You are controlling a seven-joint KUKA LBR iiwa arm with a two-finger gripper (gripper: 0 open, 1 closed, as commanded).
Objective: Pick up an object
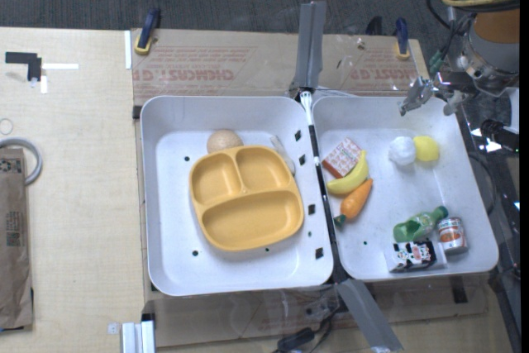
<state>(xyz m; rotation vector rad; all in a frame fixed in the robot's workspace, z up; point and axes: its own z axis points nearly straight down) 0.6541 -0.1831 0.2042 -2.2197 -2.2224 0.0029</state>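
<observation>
The right bin (471, 178) holds a banana (351, 176) over a red snack packet (341, 155), with a carrot (356, 199) just below them. A white ball (402, 150) and a yellow lemon (426, 148) lie side by side further back. Near the front right corner are a green bottle (420, 222), a small can (451, 235) and a black-and-white carton (412, 255). My gripper (416, 97) hangs over the back right edge of this bin, above and behind the ball and lemon, touching none of the objects.
The left bin (161, 202) carries a yellow divided plate (246, 198) with a beige round object (222, 140) behind it. A grey divider post (310, 45) rises between the bins. Cables (488, 136) and the arm's wrist crowd the right edge. Cardboard (215, 62) lies behind the bins.
</observation>
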